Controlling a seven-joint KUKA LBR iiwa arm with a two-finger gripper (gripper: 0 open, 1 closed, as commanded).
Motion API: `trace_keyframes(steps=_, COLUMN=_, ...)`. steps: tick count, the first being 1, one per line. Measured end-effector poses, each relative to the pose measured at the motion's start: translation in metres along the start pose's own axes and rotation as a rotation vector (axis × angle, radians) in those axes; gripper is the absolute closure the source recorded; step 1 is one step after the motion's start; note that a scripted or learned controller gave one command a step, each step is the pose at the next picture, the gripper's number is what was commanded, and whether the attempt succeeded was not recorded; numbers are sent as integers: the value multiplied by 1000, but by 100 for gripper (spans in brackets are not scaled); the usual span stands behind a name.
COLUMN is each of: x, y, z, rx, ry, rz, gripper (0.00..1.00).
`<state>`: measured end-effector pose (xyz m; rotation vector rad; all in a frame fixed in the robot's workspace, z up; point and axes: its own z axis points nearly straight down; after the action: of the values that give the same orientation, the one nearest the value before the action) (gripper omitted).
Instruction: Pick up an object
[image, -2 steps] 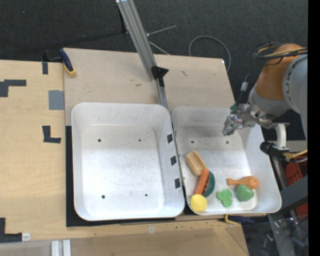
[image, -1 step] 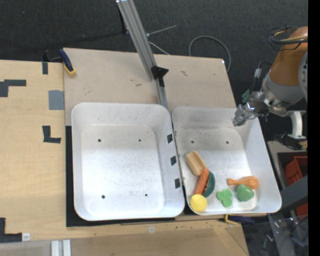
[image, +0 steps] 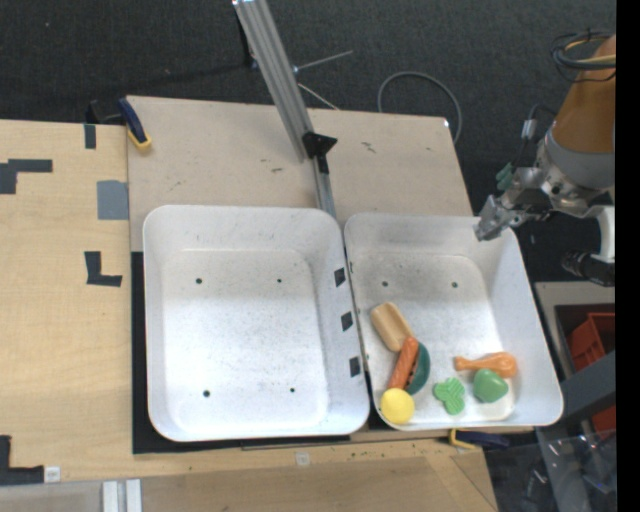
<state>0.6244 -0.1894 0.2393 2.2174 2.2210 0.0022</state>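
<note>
The right bin (image: 520, 290) holds several toy foods near its front: a tan bread roll (image: 391, 325), an orange carrot (image: 404, 363) lying on a dark green piece (image: 420, 370), a yellow lemon (image: 397, 405), a light green piece (image: 450, 394), a green round piece (image: 489, 386) and an orange piece (image: 487, 364). My gripper (image: 491, 224) hangs over the bin's far right corner, well behind the toys, with nothing seen in it. Its fingers are too small and dark to read.
The left bin (image: 160, 300) lies beside the right one. A metal pole (image: 285, 90) slants in from the top to the gap between the bins. Wooden bench surface (image: 60, 300) lies to the left.
</note>
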Motion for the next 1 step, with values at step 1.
trace_keyframes(steps=1, x=42, y=-12, z=5, rx=6, ry=2, rz=-2, gripper=100)
